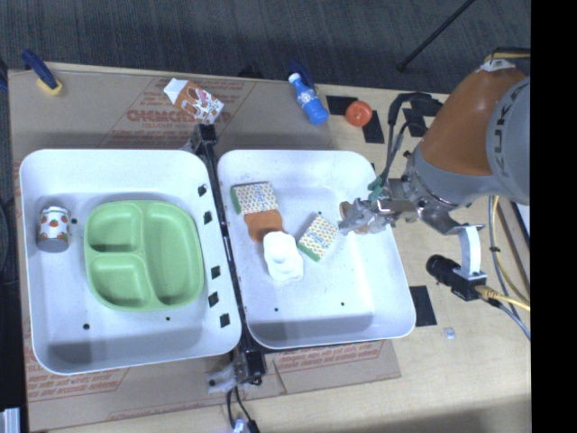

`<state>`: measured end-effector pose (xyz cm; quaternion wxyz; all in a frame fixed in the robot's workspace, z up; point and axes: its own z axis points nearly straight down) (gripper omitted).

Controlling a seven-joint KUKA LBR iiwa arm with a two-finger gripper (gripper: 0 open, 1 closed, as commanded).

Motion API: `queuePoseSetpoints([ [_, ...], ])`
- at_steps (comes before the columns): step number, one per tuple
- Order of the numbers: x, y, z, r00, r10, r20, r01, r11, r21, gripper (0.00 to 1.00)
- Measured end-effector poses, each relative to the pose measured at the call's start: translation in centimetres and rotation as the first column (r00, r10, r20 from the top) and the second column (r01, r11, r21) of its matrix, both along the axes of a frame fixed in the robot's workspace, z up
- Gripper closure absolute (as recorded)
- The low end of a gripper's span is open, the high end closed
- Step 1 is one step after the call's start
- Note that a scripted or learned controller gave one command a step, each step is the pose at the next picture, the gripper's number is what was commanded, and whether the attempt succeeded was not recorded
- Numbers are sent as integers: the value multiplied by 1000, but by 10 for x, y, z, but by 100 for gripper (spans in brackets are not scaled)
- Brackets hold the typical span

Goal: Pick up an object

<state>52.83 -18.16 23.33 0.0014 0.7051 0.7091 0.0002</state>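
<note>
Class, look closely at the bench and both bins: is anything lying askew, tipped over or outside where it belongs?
Yes. A blue bottle, an orange cap and a crumpled packet lie on the cardboard behind the bins, outside them. In the right bin, a patterned sponge sits tilted. The green divided plate lies flat.

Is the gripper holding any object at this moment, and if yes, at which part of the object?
It cannot be told for sure. The gripper sits over the right bin, just right of the patterned sponge, and no object shows in it.
</note>
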Motion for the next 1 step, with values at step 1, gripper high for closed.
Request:
queuePoseSetpoints([
  [1,-34,101,7,1000,3,-6,-3,1000,2,100],
])
